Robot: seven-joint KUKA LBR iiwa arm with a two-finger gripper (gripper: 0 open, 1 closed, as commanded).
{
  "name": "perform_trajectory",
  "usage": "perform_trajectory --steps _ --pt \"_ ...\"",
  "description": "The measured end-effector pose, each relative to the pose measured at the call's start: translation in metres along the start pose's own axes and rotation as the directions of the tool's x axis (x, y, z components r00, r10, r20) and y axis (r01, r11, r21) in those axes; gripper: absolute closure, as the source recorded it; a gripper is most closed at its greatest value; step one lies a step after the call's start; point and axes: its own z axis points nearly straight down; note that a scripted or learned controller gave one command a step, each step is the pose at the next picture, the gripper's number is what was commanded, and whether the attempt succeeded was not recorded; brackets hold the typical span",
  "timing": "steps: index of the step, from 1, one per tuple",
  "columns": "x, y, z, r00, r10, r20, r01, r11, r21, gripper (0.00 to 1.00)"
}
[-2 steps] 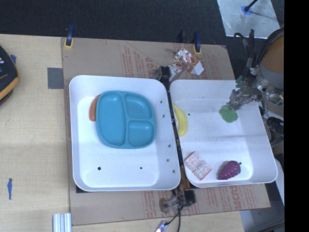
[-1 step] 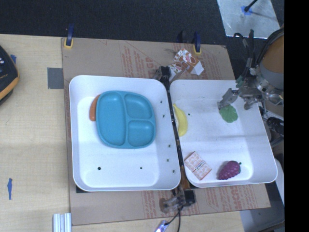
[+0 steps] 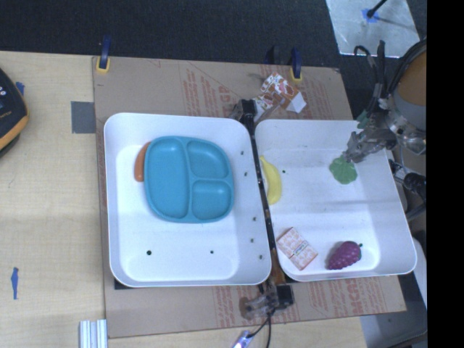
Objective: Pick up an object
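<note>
Looking down through the fixed camera, I take the right bin [image 3: 377, 216] as my landmark. My pincer [image 3: 355, 149] hangs over its upper right part, reaching in from the right edge, and its tip sits right at a green object [image 3: 344, 170] on the bin floor. I cannot tell whether the fingers are spread or closed, nor whether they grip the green piece. Along the landmark's left wall lies a yellow banana [image 3: 272, 179]. Near its lower edge rest a small printed box [image 3: 296, 248] and, just right of that, a purple grape bunch [image 3: 344, 255]. Left of the landmark, touching it, the left bin [image 3: 123, 245] carries a blue divided plate [image 3: 190, 179] with an orange item [image 3: 139, 162] tucked at the plate's left rim.
</note>
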Motion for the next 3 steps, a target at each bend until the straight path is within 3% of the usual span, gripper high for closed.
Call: perform_trajectory --steps 1,2,3 --pt "0.000 0.000 0.000 1.000 0.000 0.000 0.000 1.000 0.000 0.00" --pt "-0.038 0.021 0.081 1.000 0.004 0.001 -0.004 1.000 -0.001 0.00" --pt "-0.039 0.022 0.069 1.000 0.002 0.002 -0.002 1.000 -0.003 1.00"
